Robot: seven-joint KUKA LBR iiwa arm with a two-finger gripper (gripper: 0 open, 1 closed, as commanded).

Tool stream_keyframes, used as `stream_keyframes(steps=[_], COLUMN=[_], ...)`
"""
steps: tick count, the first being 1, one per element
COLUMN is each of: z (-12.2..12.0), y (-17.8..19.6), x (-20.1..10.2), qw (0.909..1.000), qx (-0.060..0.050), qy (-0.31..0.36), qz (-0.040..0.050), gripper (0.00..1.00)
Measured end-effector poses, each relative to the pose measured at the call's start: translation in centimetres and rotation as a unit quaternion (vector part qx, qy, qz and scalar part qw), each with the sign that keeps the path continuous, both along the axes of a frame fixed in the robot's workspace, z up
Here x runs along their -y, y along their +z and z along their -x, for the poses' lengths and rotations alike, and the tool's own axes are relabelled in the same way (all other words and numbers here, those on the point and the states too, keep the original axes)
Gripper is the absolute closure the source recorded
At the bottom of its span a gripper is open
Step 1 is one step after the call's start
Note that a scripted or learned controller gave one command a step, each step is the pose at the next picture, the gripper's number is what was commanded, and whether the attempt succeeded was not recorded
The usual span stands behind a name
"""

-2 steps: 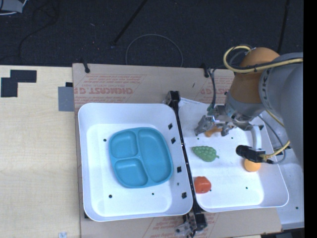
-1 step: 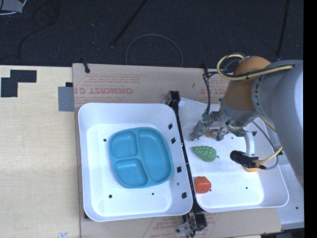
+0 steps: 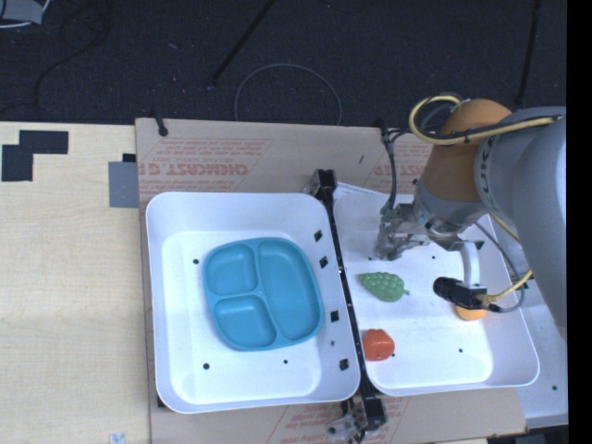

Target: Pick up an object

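Fingers (image 3: 393, 240), state impossible to tell, low in right bin (image 3: 504, 363) just above green toy (image 3: 383, 286)

My bench (image 3: 65, 322) is pale wood, and on it lies a sheet of brown cardboard (image 3: 240, 160) printed with red lettering. Two shallow white bins sit side by side on that sheet, touching along their inner rims, where black clamps (image 3: 326, 185) join them. In the left bin (image 3: 153, 294) a blue divided plate (image 3: 262, 294) lies flat, with three compartments, a little tilted against the bin's walls. The right bin (image 3: 444, 359) stands just beside it. Off to the far left of my bench are a black stepped mark (image 3: 32, 153) and a small grey square (image 3: 121, 183). Beyond the bench the dark floor (image 3: 388, 26) carries a thin looped cable (image 3: 287, 64).
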State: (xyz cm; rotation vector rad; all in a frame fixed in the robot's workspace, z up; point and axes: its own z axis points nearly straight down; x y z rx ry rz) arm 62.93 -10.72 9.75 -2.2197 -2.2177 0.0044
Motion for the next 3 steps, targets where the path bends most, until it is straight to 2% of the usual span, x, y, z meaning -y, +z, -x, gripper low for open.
stream_keyframes(steps=[1,3], z=[0.0,0.3], y=[6.0,13.7], x=[0.8,0.9], qw=[1.0,1.0], qx=[0.003,0.002], qy=[-0.002,0.0], qz=[0.0007,0.0004], gripper=[1.0,1.0])
